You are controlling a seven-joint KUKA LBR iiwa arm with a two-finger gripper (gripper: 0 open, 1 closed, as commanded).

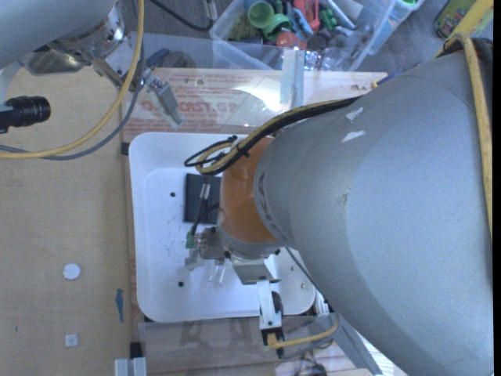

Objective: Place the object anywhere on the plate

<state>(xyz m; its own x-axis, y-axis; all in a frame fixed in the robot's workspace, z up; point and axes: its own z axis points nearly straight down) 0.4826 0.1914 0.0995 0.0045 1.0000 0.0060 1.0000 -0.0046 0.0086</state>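
My gripper [205, 269] hangs low over the white bin [153, 210], near the bin's front middle. Its two pale fingers [191, 262] stand apart, open, with bare white bin floor between them. Above the gripper are the black wrist block [196, 198] and the orange band [239, 210]. The curved rim of a white plate [302, 290] peeks out at the bin's front right, just right of the gripper. The big grey arm [376, 210] covers the rest of the plate and the bin's right part.
A clear box of coloured toys [313, 14] sits behind the bin. Yellow cables [117, 108] and a black cylinder [23, 112] lie at the left. A small white disc [71, 271] rests on the wooden bench. Tiny dark specks [181, 283] dot the bin floor.
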